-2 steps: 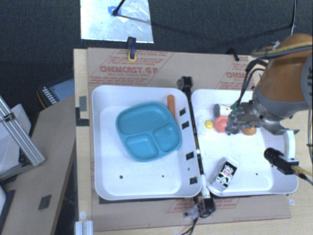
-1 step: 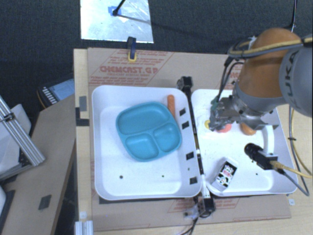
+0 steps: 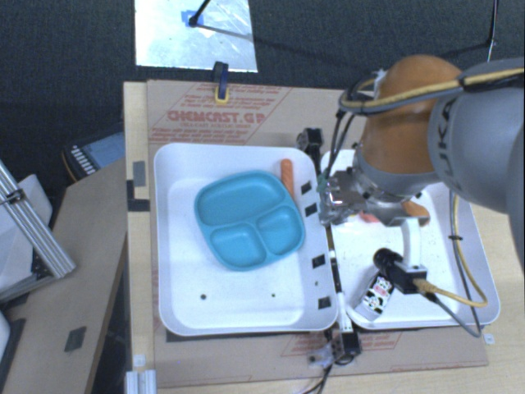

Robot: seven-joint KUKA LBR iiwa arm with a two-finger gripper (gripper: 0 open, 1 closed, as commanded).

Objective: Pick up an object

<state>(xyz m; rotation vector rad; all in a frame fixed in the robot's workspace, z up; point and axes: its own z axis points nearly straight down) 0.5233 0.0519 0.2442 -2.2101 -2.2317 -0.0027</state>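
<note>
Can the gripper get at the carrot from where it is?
Probably yes. The carrot lies bare at the blue plate's upper right edge in the left bin, nothing on it. The gripper sits just across the divider. The plate rim beside it may crowd one finger.

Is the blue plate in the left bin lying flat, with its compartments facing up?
Yes. The blue plate lies flat in the left bin, with all three hollow compartments facing up.

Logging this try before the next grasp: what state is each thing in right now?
blue divided plate: flat in the left bin, right way up, compartments bare.
orange stick: lying along the plate's far right rim.
black-and-white carton: lying tilted in the right bin.
tool: low over the bins' divider.
</note>
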